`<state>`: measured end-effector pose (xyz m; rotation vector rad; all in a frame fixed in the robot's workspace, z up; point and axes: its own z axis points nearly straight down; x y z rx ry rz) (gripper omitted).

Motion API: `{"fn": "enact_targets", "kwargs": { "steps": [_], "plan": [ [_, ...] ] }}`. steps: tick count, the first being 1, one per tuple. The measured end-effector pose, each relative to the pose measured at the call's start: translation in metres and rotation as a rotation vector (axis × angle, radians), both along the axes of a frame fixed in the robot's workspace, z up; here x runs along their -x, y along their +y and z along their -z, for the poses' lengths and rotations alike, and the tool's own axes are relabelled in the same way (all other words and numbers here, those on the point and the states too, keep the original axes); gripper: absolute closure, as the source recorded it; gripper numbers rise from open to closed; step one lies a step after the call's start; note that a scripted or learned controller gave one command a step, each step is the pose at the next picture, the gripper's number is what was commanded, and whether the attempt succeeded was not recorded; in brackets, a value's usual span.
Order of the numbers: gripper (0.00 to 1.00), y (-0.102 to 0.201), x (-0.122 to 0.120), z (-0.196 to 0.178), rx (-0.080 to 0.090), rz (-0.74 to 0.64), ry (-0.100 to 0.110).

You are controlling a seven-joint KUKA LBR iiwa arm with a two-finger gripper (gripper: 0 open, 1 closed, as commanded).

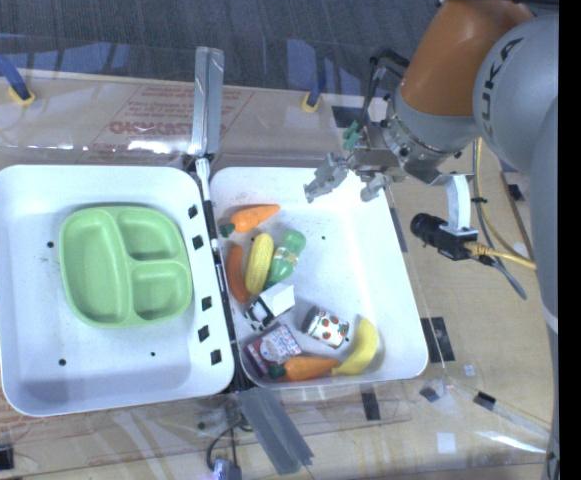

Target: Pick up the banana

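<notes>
- Pincer [348, 180] hangs over the far edge of the right bin [370, 258], fingers spread apart, nothing between them.
- Banana [362, 346] lies in the right bin's near right corner, well apart from the pincer; its lower end touches a carrot [308, 368].
- Small patterned item [326, 329] just beside the banana; too blurred to identify.
- Arm's upper part cut off by the frame.
- Left bin [20, 268] holds a green divided plate [125, 266].

Grey arm [500, 78] from the right, pincer [349, 180] spread open, nothing between its fingers.
</notes>
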<state>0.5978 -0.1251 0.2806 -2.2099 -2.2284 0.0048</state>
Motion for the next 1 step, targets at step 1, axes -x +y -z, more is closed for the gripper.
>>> {"fn": "enact_targets", "kwargs": {
  "steps": [1],
  "plan": [
    [0.0, 0.035, -0.009, 0.1184, -0.001, -0.289, -0.001]
  ]
}}
